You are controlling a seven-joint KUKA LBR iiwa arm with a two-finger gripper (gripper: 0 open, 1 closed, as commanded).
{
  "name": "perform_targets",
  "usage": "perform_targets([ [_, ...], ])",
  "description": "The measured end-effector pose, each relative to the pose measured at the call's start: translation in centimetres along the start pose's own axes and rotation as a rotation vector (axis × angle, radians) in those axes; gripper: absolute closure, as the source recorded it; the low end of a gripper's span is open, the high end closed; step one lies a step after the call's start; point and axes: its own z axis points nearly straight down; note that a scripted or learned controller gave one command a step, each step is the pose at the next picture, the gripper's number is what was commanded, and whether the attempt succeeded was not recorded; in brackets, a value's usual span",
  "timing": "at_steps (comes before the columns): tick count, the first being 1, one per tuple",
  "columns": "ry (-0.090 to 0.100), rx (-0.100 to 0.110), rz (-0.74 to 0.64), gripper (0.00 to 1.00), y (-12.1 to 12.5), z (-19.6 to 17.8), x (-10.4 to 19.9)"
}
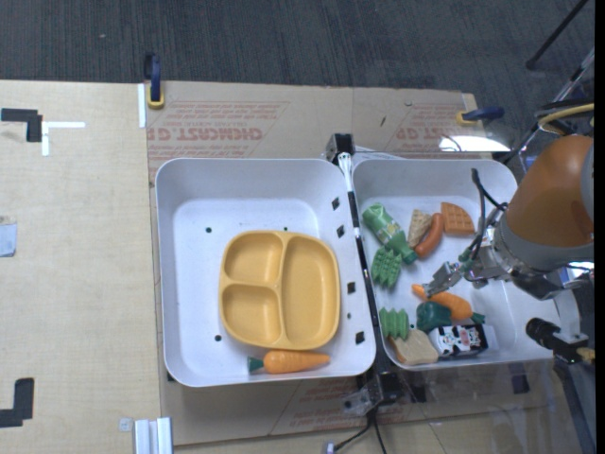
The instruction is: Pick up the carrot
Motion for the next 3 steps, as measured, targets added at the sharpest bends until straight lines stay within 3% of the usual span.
perform_targets([
  [1, 0.000, -0.002, 0.291, 0.00, -2.0, 1.6, 5.0],
  [2, -0.005, -0.018, 0.299, 1.00, -1.6, 0.6, 4.8],
  [3, -0.001, 0.000, 0.307, 1.00, -0.8, -8.3, 13.0],
])
